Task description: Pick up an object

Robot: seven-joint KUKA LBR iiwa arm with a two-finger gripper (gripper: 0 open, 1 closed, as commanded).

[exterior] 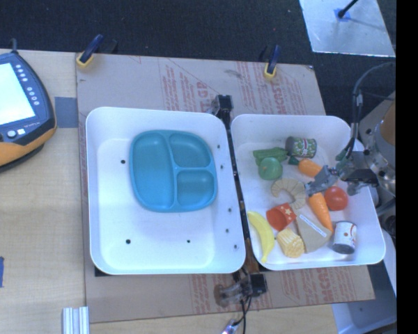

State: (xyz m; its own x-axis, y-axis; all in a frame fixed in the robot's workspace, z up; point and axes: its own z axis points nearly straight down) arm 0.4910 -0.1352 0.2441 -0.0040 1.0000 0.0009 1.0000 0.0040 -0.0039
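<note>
The right bin (301, 121) holds several toy foods: a green pepper (269, 164), a green can (301, 147), a short carrot (308, 167), a long carrot (321, 210), a red tomato (336, 199), a red piece (281, 216), a banana (261, 234), corn (290, 243) and a white can (344, 236). My gripper (338, 178) comes in from the right, low over the bin's right half, just above the tomato and the top of the long carrot. It stands open, and nothing shows between its fingers (320, 181).
The left bin (104, 186) bears a blue divided plate (174, 170). A tablet in an orange case (14, 110) lies at the far left of the bench. Clamps (89, 51) hold the cardboard sheet at the back edge.
</note>
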